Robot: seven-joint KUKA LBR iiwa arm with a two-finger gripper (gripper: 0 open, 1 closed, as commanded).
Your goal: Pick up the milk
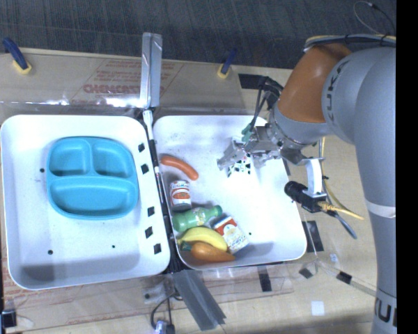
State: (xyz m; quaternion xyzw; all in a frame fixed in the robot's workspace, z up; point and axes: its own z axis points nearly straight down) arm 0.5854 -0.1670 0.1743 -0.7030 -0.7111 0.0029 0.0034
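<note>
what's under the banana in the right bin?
An orange-red item pokes out from under the banana, which also leans against the green bottle and a small carton. The bin floor beneath that pile is covered.

My arm (362,117) is bulky matte grey with a glossy orange band (310,82); thin dark cables loop at its twelve o'clock, and faint lettering marks the grey shell.
</note>
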